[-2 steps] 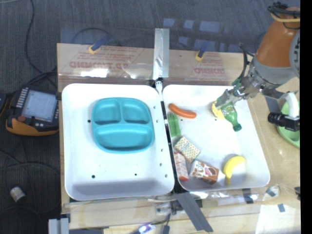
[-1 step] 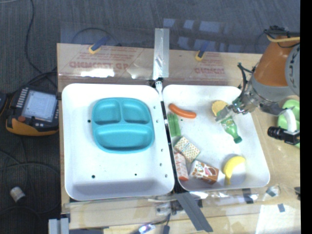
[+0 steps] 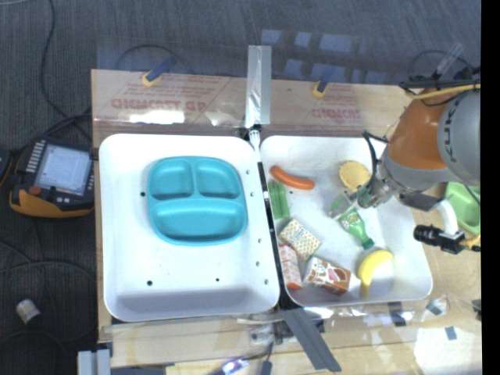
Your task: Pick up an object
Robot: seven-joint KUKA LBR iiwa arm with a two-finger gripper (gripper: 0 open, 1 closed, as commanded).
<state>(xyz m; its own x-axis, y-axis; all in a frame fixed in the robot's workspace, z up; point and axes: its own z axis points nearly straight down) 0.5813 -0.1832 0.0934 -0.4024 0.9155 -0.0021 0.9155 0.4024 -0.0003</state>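
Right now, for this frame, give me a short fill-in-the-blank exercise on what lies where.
1. The blue divided tray lies in the ____ bin.
2. The hot dog lies in the ____ bin.
3. The pincer hangs over the ____ bin.
4. The banana is coloured ____.

Missing words: left; right; right; yellow

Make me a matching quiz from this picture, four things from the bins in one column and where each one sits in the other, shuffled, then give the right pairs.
Things
1. blue plastic divided plate
2. orange-red toy sausage
3. yellow toy lemon
4. green plastic bottle

Places
A. right bin, near front right corner
B. left bin, middle
C. right bin, just below the claw
D. right bin, back left

Pairs: 1-B, 2-D, 3-A, 4-C
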